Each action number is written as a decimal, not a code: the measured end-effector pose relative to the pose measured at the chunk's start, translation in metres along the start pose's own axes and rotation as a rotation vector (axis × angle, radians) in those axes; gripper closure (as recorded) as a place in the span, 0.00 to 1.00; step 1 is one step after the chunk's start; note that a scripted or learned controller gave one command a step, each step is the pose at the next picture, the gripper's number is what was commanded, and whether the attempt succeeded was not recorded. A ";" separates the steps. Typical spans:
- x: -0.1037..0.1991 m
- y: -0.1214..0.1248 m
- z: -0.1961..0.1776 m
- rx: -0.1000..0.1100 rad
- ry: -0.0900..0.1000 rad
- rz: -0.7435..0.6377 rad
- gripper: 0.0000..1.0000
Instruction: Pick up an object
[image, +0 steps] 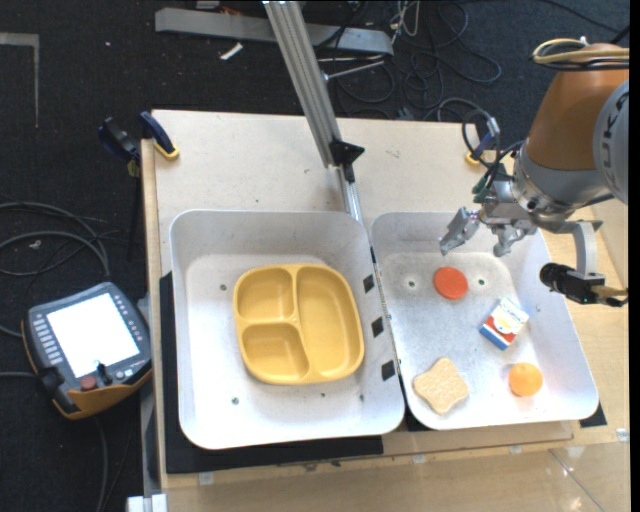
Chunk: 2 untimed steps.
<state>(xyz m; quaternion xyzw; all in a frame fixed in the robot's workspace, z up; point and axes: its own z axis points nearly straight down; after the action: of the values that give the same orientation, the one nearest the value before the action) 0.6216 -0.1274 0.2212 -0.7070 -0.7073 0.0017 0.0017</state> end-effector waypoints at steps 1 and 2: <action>0.000 -0.004 0.044 0.000 0.000 0.001 0.00; -0.004 -0.004 0.088 -0.001 0.000 0.001 0.00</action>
<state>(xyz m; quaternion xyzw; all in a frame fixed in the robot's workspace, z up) 0.6168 -0.1312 0.1333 -0.7074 -0.7068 0.0014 0.0012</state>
